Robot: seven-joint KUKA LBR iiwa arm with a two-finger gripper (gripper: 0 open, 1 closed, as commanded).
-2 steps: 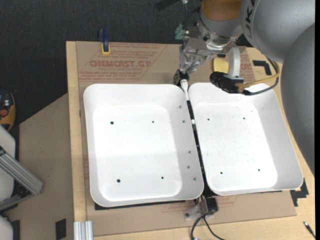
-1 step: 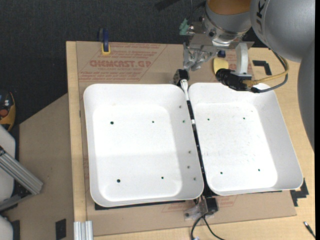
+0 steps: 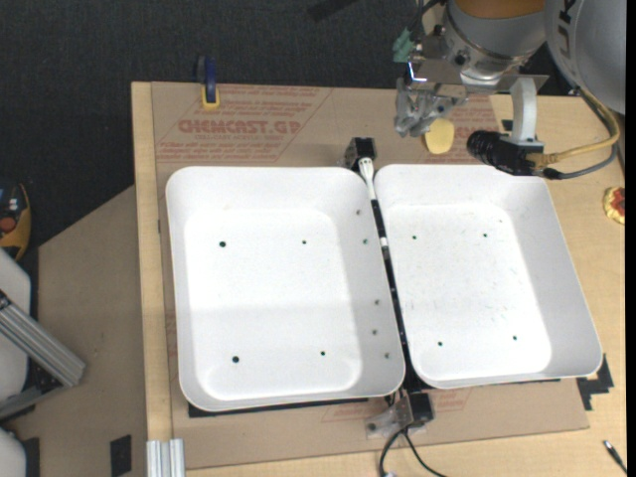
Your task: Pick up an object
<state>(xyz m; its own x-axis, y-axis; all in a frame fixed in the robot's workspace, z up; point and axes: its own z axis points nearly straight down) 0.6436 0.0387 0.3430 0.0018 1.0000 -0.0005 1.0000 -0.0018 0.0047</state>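
Gripper (image 3: pixel 421 119) grasps yellow obj (image 3: pixel 439 135); board (image 3: pixel 248 117) reads "CHEMCAST GP"

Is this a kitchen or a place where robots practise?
Probably a robot lab or workshop, not a kitchen. A grey and orange robot arm hangs over a brown bench, two white bins sit side by side on it, and cables trail around.

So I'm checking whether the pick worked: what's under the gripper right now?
Beneath the gripper, beyond the right bin's far rim, a small pale yellow object shows against the brown board. The gripper covers its upper left part, so whether it is gripped cannot be told.
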